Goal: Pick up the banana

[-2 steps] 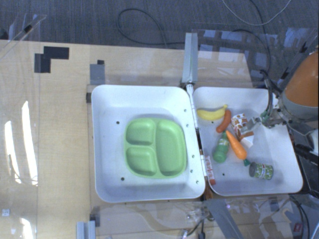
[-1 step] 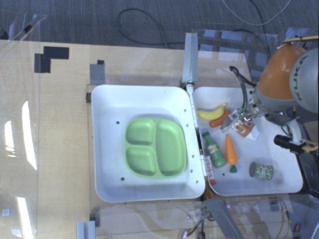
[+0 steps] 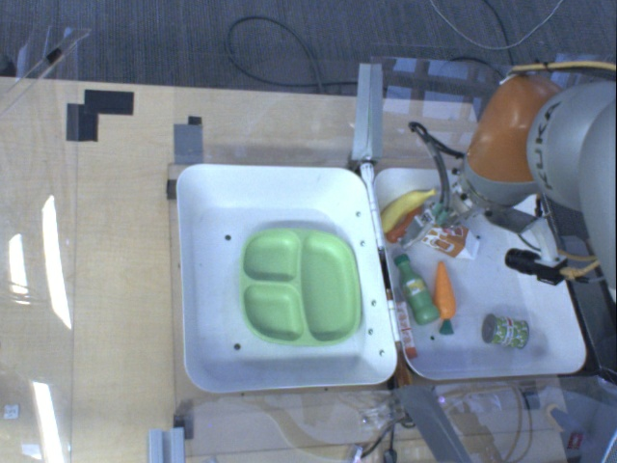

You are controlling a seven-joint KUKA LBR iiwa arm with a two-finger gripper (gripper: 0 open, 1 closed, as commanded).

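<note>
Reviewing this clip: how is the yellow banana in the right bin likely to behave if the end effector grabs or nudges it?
The curved yellow banana would probably pivot or slide on the smooth white right bin rather than roll. It looks stiff enough to lift whole. The orange snack packet lying close beside it may get dragged along.

Banana (image 3: 405,206) yellow. Bottle (image 3: 416,291) green, just beside the banana. Carrot (image 3: 443,292) orange, green tip. Can (image 3: 505,331) green-labelled. Divided tray (image 3: 301,285) light green. Both bins (image 3: 207,287) white. Arm (image 3: 540,133) grey, orange band.
</note>
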